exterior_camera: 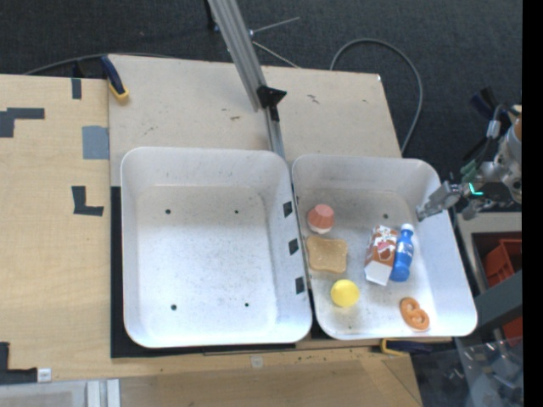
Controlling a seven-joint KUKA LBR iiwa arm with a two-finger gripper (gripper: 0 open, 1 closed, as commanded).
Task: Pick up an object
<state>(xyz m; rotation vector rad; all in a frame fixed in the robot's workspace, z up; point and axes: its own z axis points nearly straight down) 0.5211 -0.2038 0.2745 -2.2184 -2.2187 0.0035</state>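
The right bin holds several small objects. A pink round piece lies toward its left wall, with a slice of toast just below it and a yellow ball below that. A red and white carton lies beside a blue bottle in the middle right. An orange pretzel shape sits near the front right corner. My gripper hangs at the bin's right rim, above and right of the bottle, touching none of the objects.
The left bin stands next to the right one, sharing a raised middle wall. A slanted metal rail runs from the top down to the bins' junction. A cable loops behind the bench.
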